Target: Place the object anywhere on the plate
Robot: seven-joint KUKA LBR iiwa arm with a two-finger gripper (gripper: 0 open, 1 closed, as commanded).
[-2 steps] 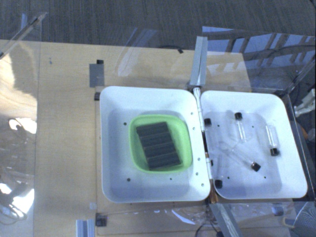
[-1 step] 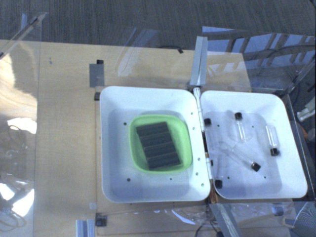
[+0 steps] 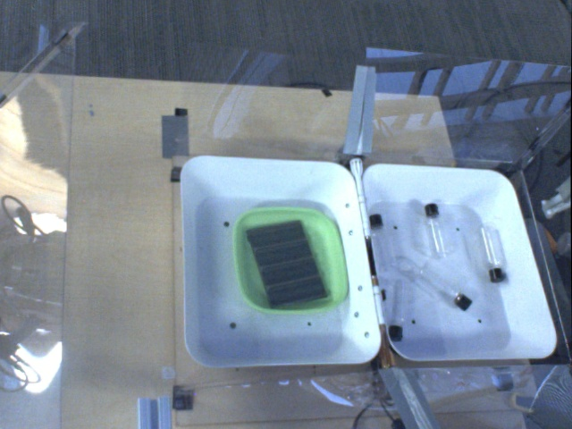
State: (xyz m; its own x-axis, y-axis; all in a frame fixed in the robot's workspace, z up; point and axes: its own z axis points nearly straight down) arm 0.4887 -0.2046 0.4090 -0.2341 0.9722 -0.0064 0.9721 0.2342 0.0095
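While the green plate (image 3: 290,264) sits in the middle of the left bin (image 3: 206,266), a dark grey ribbed slab (image 3: 285,263) lies tilted across it. Clear black-capped tubes (image 3: 434,231) lie scattered in the right bin (image 3: 523,266).

Glossy green plastic plate (image 3: 332,275), matt dark ribbed block (image 3: 286,263), smooth white plastic bins (image 3: 268,181), clear black-capped vials (image 3: 491,253).
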